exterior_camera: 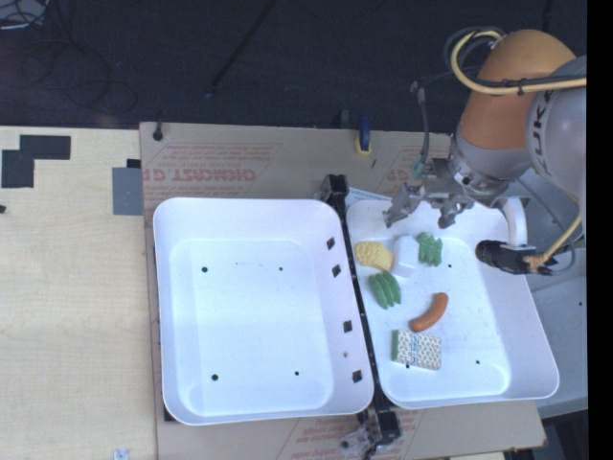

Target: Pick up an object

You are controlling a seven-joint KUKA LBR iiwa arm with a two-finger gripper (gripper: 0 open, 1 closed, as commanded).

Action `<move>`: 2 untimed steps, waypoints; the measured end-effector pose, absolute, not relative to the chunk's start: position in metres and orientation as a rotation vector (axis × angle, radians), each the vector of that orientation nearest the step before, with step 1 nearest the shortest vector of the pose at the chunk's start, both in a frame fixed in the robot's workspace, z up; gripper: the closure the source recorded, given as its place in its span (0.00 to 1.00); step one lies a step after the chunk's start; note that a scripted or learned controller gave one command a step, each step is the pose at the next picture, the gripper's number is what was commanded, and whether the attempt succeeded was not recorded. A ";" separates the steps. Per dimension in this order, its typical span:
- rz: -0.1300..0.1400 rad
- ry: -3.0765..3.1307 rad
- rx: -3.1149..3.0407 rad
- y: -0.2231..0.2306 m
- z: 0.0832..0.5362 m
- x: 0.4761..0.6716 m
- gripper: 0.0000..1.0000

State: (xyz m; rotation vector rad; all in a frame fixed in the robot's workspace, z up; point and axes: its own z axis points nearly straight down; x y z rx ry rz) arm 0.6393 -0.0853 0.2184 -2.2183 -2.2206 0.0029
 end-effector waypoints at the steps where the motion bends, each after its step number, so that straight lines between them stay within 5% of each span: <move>1: 0.014 -2.208 -2.222 -0.139 0.166 0.569 0.00; 2: -0.004 -2.222 -2.227 -0.120 0.101 0.546 0.00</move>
